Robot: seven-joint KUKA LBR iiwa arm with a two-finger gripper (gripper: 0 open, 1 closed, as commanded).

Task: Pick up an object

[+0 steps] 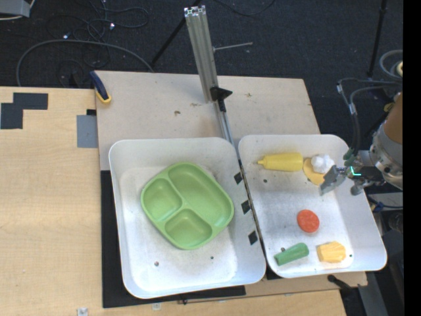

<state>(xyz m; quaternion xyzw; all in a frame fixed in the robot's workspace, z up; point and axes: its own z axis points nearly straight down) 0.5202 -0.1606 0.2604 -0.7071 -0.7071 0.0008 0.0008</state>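
From my console I see the worktop (263,104) carrying two white bins. The left bin (131,255) holds a green divided plate (187,205), three compartments, lying flat and tilted on a diagonal. The right bin (355,252) holds the loose pieces: a yellow squeeze-bottle shape (281,162) at about twelve o'clock in the bin, its long axis running nine to three with the nozzle end toward nine; a small white and yellow piece (318,166) touching its three o'clock end; a red round piece (308,220) near the centre; a green cylinder (291,253) at six o'clock, long axis tilted from eight to two; and a yellow chunk (332,251) just beside it at five o'clock.

The gripper (340,178) comes in at three o'clock over the right bin's rim, close beside the white and yellow piece. I can see one grey finger (330,179) angled down toward it; I cannot tell whether the fingers are spread or pinching anything.

An aluminium post (201,51) stands at twelve o'clock behind the bins.
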